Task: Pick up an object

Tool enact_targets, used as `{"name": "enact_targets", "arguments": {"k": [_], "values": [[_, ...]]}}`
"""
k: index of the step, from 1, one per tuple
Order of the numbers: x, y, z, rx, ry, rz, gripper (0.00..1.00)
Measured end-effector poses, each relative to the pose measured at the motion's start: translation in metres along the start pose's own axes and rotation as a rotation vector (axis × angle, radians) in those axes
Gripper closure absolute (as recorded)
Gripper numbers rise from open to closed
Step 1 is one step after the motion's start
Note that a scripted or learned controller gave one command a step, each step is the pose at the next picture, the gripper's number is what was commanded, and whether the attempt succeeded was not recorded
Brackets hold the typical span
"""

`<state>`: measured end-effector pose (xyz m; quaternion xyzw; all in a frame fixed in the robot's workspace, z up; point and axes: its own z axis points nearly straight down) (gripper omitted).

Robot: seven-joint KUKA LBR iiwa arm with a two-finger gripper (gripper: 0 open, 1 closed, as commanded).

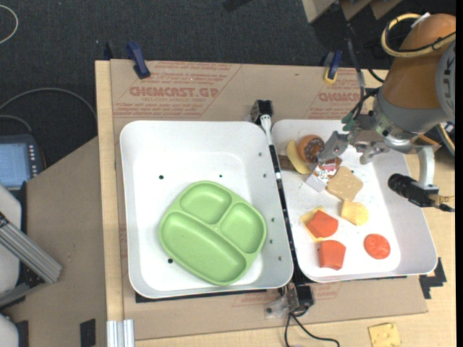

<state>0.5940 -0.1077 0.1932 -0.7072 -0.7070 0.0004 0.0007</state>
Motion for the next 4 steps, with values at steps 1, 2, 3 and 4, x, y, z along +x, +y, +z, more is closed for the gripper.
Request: {"name": "enact_targets", "arguments": {"k": [1,2,3,4], "values": [[-0.031,-0.052,0.113,0.005,0.001,0.005,0.00],[-0.010,-0.006,0.109,-0.004,-0.001,-0.003,0.00],[0.007,0.027,0.109,-0.003,-0.001,-0.003,0.00],[-0.005,0.061,0.112,0.038,0.004,-0.008,0.00]]}}
